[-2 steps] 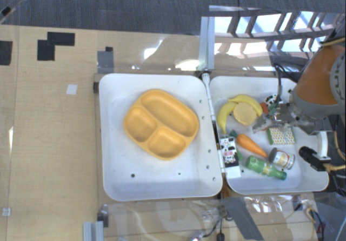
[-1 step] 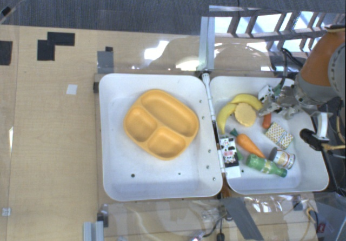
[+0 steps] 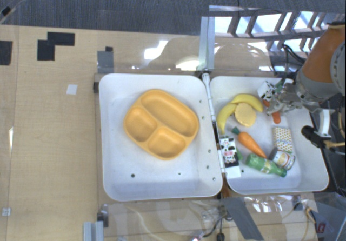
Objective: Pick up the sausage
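view: I see both bins from above, arm (image 3: 324, 64) coming in from the right.
pincer: pincer (image 3: 277, 106) low over the back of the right bin (image 3: 308, 180). It grips a small reddish piece, the sausage (image 3: 277, 118), whose end pokes out just below the tips. I read it as clenched on that.
sausage: at the pincer, right of the banana, back half of the right bin. Can't tell if it's off the bin floor.
right bin: banana (image 3: 233, 106) curved at back left, a yellow round slice (image 3: 245, 115) lying against it. Carrot (image 3: 251, 144) just in front, tilted. Green bottle (image 3: 265, 165) lying down near the front. Can (image 3: 283, 159) touching the bottle's right end. Patterned packet (image 3: 283, 139) just behind the can. Cow-print carton (image 3: 230, 153) along the left wall. A second black-and-white item (image 3: 265, 93) just left of the pincer, too small to identify.
left bin: left bin (image 3: 119, 180) holds a yellow three-part plate (image 3: 161, 123), centred.
counter: counter (image 3: 48, 142) is wood-tone, with black marks at far left.
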You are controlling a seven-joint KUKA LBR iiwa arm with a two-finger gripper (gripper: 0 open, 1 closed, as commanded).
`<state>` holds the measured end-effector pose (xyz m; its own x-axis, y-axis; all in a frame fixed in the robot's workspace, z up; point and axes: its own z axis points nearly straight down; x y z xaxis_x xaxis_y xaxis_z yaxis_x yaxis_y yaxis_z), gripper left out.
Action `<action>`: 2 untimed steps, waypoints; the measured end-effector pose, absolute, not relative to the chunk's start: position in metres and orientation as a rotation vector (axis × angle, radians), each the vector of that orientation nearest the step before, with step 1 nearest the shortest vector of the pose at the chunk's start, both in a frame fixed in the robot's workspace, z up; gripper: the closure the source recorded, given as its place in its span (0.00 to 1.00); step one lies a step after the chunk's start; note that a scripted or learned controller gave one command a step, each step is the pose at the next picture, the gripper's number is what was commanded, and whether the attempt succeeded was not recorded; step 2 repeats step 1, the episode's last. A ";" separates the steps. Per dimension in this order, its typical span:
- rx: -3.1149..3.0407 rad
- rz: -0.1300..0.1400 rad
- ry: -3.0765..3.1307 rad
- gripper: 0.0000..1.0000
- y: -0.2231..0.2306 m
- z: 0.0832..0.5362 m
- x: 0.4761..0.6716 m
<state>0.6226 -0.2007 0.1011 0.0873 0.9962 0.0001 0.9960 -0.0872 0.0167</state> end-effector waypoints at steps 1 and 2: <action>2.358 0.007 2.067 1.00 -0.143 0.170 0.669; 2.358 0.007 2.067 1.00 -0.143 0.170 0.669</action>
